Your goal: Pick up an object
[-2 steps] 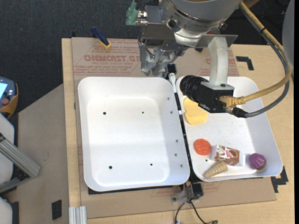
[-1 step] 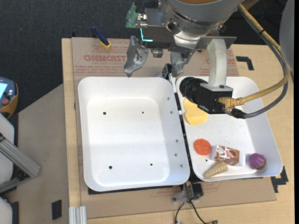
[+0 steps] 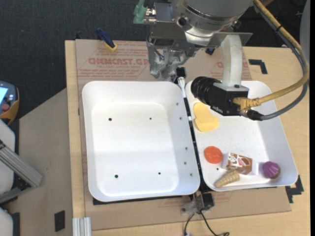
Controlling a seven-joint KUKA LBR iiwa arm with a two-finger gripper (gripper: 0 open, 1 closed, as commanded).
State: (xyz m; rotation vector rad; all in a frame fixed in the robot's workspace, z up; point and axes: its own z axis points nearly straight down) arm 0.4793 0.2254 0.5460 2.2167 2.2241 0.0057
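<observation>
Gripper [image 3: 167,65] sits top centre of frame; I cannot tell its state. Objects lie lower right: yellow piece [image 3: 205,119], orange disc [image 3: 213,154]. Risk: striking the bin rim [image 3: 188,117].

Free room vs the black camera unit [image 3: 219,98]

Left bin [image 3: 138,181] open; right bin [image 3: 285,146] crowded below unit w/ yellow piece [image 3: 205,122], orange disc [image 3: 213,154], cone [image 3: 227,178].
</observation>
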